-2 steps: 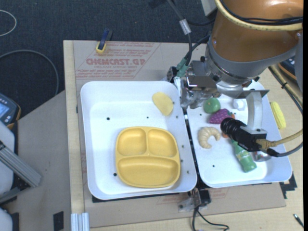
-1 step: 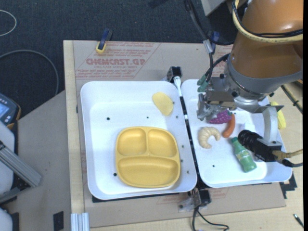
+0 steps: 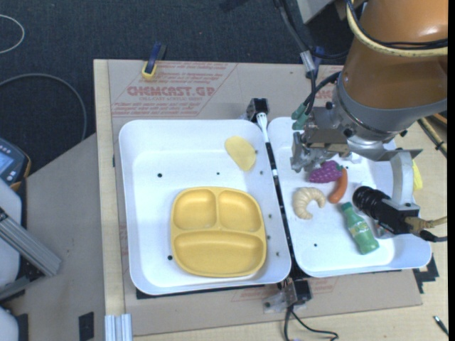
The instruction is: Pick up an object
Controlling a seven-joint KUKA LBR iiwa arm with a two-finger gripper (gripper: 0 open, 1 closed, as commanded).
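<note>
yellow tray (image 3: 217, 241) near left bin's front edge. gripper (image 3: 307, 163) over grapes (image 3: 325, 170), right bin; jaw state unclear. grapes look light, lumpy; grab mid-cluster.

Purple grapes (image 3: 325, 170) half under the gripper (image 3: 307, 156) — arm's upper bulk (image 3: 398, 41) cut by the top edge.

Before you, a bench (image 3: 106, 190) topped with brown cardboard printed in red lettering carries two shallow white bins side by side, the left bin (image 3: 138, 212) and the right bin (image 3: 341, 261) touching along their inner rims. A blue-and-yellow clip (image 3: 151, 61) sits at its far edge.
</note>
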